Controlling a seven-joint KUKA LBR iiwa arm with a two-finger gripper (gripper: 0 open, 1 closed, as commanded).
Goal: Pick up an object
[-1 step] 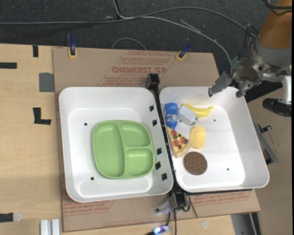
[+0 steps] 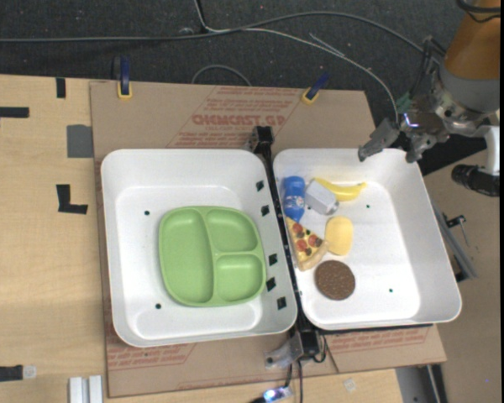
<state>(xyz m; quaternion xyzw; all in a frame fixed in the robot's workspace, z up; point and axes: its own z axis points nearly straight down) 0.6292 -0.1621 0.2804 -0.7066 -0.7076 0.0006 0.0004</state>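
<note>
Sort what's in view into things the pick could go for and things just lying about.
Pick candidates, right bin: banana, blue item, grey block, pizza slice, yellow piece, brown cookie.

Lying about: green divided plate, clamps, cables.

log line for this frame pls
phase: approach | gripper: above right bin far rim, holds nothing | targets: banana, cookie, pizza slice untouched | left bin: green plate
</note>
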